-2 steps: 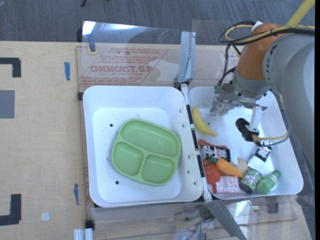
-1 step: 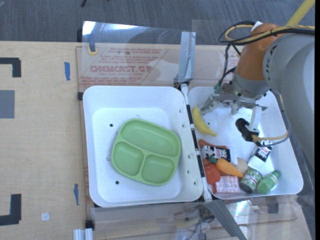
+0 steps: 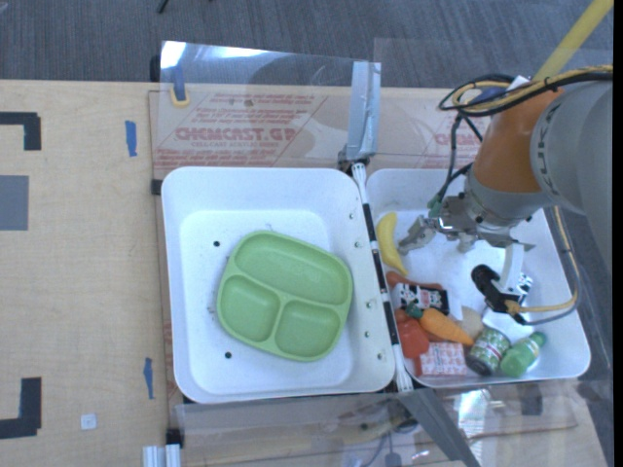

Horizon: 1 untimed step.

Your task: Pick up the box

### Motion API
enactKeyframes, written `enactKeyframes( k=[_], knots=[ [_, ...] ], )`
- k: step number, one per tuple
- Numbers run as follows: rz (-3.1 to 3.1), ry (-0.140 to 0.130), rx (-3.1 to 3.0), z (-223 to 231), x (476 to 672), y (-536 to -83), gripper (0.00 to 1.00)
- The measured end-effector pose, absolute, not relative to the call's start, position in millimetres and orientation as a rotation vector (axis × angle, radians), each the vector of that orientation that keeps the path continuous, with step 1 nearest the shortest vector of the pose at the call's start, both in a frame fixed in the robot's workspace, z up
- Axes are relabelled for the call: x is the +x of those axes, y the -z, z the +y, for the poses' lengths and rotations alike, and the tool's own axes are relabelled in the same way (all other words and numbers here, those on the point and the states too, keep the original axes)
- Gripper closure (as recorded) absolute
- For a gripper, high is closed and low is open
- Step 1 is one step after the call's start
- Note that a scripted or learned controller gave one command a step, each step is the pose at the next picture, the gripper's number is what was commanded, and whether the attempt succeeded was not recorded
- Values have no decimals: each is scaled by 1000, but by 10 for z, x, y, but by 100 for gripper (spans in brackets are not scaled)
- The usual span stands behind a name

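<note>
Camera view, from above: grey arm with orange band (image 3: 516,144) reaching in from the right over the right-hand bin (image 3: 574,343). Gripper (image 3: 421,233) poised above that bin's upper left, just beside a banana (image 3: 389,241); whether apart or together, impossible to tell. Box (image 3: 421,296), dark-printed, lying near the bin's left wall below the banana, touching a carrot (image 3: 446,326). Nearby, a can (image 3: 488,350) and green bottle (image 3: 524,352). In the left bin (image 3: 195,202), a green divided plate (image 3: 284,295).
</note>
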<state>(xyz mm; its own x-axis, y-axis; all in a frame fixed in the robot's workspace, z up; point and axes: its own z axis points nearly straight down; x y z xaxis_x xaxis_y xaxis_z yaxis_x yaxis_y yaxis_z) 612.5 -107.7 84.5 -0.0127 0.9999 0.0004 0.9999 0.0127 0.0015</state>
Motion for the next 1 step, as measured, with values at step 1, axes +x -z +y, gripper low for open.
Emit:
enactKeyframes(
  k=[1],
  knots=[
    [2129,0,2306,-939,6682,-836,0]
  ],
)
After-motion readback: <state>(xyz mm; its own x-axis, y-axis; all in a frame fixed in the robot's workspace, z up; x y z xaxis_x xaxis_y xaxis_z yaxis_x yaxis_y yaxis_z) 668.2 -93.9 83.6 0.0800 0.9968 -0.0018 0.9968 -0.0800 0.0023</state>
